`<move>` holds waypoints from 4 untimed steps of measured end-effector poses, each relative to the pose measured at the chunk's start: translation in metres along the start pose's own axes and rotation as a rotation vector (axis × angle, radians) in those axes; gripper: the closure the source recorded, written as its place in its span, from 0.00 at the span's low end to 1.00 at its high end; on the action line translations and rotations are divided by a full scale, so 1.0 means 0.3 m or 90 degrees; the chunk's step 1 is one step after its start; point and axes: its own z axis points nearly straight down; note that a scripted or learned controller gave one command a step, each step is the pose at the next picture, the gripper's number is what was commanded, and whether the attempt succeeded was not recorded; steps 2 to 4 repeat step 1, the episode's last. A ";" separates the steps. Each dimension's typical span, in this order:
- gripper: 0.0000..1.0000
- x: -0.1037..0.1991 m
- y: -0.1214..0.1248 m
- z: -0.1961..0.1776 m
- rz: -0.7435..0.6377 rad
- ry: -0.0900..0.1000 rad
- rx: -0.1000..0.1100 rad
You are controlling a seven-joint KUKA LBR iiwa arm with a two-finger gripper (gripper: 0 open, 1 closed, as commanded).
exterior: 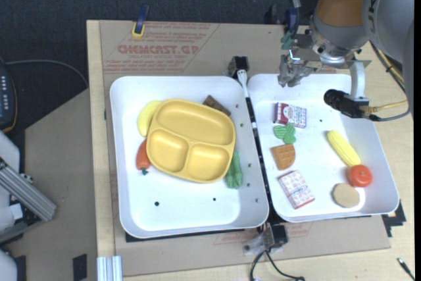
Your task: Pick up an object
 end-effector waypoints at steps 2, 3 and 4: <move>1.00 -0.013 -0.063 0.021 0.001 0.001 0.004; 1.00 -0.013 -0.063 0.021 0.001 0.001 0.004; 1.00 -0.013 -0.063 0.021 0.001 0.001 0.004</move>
